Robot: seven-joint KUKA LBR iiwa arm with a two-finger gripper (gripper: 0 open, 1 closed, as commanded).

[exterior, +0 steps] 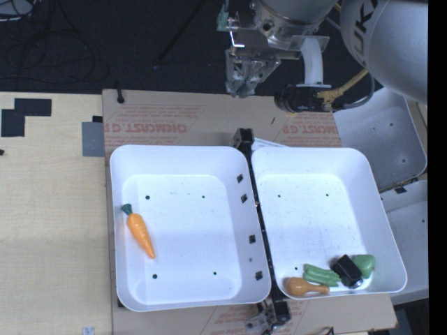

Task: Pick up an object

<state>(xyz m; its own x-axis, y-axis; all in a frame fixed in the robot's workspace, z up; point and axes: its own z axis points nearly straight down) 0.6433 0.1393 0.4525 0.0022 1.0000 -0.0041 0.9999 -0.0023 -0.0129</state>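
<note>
While your gripper (242, 88) hung way behind the left bin (174, 160), holding nothing, I couldn't tell its opening; the carrot (140, 234) sat against that bin's left wall, probably an easy pick.

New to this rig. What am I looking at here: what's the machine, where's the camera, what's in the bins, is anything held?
One fixed camera looks down at a slant on a bench. The grey machine at top right is a robot arm; its gripper hangs above the far edge of the bench, with nothing seen between its fingers. Two shallow white bins sit side by side. The left bin holds a toy carrot near its left wall. The right bin has a cluster in its near right corner: an orange gourd-like piece, green pieces and a small black object.
</note>
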